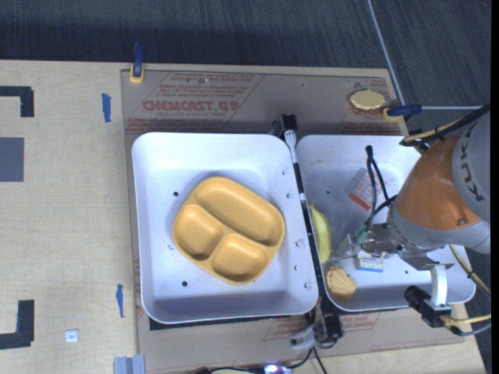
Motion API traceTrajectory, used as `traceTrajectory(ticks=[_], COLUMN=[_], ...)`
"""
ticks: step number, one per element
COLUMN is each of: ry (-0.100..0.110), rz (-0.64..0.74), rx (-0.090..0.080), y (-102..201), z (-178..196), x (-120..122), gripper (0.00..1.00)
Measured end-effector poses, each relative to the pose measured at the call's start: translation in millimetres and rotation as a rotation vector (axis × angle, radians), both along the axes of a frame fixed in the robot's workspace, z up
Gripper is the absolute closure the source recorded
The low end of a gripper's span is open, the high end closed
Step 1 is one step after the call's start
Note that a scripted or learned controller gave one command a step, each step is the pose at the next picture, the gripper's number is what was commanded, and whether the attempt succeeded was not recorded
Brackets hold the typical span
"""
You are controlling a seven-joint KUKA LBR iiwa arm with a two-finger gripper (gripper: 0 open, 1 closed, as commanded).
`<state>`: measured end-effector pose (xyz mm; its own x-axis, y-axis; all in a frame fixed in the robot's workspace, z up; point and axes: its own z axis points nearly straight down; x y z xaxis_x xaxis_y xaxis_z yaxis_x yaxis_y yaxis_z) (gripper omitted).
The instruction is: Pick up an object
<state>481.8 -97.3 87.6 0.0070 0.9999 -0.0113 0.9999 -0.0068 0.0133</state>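
My gripper [365,246] reaches down into the right bin [390,150], near its front left part, with the grey arm and its orange band [437,189] above it. Just left of the gripper a yellow-green banana-shaped object [320,232] lies along the bin's left wall. A tan round object [341,282] sits in the front left corner, a little below and left of the gripper. A red and white packet [360,188] lies farther back in the same bin. The arm's body hides the gripper's tip.
The left bin [156,162] holds a large yellow tray with three compartments [228,229]. On the bench behind the right bin rests a small yellow disc [367,100]. Cables run over the right bin and past its front right corner [437,306].
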Motion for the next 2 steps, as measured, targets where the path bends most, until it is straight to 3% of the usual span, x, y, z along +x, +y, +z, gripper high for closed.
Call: traceTrajectory(ticks=[2], ry=[0.002], rz=[0.003], rx=[0.004], y=[-2.2], z=[-0.6], x=[-0.1], gripper=[0.0])
